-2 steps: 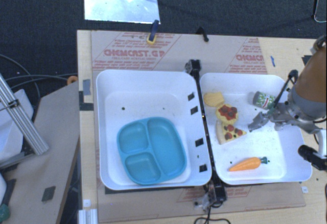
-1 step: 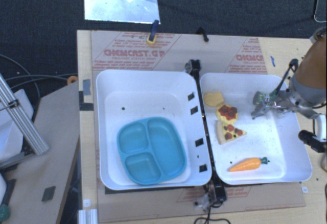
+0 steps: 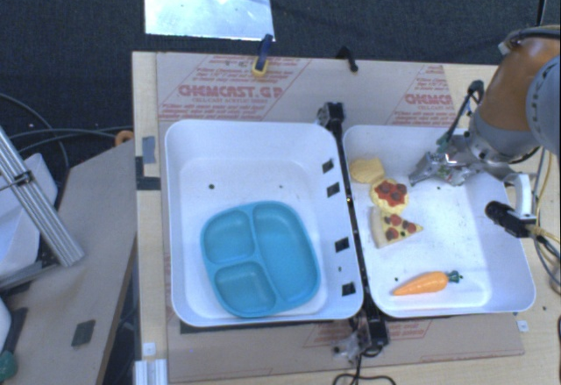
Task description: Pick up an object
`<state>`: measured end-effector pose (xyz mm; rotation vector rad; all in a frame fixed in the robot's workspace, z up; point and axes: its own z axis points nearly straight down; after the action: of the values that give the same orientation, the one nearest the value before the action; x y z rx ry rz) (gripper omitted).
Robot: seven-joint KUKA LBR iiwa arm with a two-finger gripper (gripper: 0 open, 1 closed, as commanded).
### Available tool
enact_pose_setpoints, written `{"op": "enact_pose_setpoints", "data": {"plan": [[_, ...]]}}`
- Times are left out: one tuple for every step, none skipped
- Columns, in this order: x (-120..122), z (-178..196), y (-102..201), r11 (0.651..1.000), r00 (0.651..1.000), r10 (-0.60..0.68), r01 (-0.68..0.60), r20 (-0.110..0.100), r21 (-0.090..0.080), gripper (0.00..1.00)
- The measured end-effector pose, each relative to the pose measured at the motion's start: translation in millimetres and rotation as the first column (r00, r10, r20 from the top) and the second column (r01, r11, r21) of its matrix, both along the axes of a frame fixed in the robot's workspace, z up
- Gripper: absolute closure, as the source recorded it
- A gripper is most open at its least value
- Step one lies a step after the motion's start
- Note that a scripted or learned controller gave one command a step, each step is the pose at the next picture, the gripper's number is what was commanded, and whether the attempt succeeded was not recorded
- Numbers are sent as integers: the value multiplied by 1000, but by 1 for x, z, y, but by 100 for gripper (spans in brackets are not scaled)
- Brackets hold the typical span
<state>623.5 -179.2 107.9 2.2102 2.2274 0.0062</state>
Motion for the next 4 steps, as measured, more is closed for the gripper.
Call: {"op": "enact_pose_setpoints", "data": {"plan": [[31,-29,4,1000,998,-18,18,-58,3,0],[33,-29,58,1000,998,-18,17,-57,-8,0],[-30,-24,60,1000,1000,-9,9,-10,1,0],[-76,-24,35,1000,1000,-11,11,-8,0,0]]}}
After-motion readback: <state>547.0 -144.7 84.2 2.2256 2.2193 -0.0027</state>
